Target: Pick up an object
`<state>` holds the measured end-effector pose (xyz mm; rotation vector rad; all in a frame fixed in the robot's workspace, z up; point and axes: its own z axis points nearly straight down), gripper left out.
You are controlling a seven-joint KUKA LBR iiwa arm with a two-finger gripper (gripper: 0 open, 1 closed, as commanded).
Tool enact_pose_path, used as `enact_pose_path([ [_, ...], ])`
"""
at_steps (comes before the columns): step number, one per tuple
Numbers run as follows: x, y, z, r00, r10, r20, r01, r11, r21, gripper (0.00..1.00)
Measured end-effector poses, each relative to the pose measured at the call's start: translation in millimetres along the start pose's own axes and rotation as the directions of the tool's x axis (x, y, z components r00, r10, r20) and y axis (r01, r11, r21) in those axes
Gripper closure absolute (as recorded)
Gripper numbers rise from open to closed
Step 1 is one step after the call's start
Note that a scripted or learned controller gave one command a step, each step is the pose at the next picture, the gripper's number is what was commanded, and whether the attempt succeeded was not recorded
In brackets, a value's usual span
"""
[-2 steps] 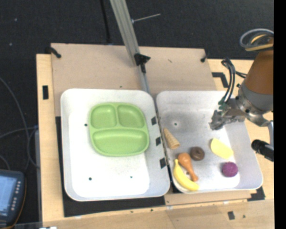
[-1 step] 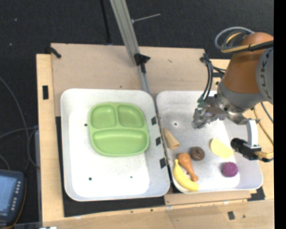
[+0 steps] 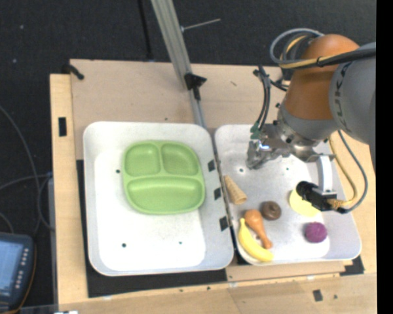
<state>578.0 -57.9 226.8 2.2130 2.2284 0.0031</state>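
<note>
**Mia:** What did we see that could be picked up?

**Tom:** We saw six small things, all in the right-hand bin (image 3: 344,248) as we looked down. A tan cone (image 3: 234,190) lay by that bin's left wall. A little brown ring (image 3: 270,209) sat near it, more to the middle.

**Mia:** And lower down?

**Tom:** An orange toy (image 3: 257,227) lay just below the ring, and its end rested on a yellow banana (image 3: 255,248). The banana was curled in the bin's near left corner. A purple ball (image 3: 315,231) sat well off to the right. A flat yellow round thing (image 3: 299,205) lay just above the ball, partly hidden.

**Mia:** Where was the claw (image 3: 255,158)?

**Tom:** It was over the top left part of that same bin, above the cone and apart from it. We could not tell if the claw was apart or together.

**Mia:** What was behind it?

**Tom:** The grey arm (image 3: 314,77) with its orange band came in from the right.

**Mia:** And the other bin?

**Tom:** The left-hand bin (image 3: 150,244) held a green plate (image 3: 164,177) with three parts. Both bins sat side by side on the pale bench (image 3: 118,90). A grey metal pole (image 3: 173,38) slanted down from the top toward the place where the two bins met.
</note>
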Motion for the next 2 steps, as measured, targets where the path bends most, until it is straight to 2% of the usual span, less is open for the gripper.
enact_pose_path([
  [1,50,7,-14,1.000,-0.001,-0.001,0.001,1.000,0.000,1.00],
  [2,111,23,-9,1.000,-0.002,-0.001,0.002,1.000,0.001,1.00],
])
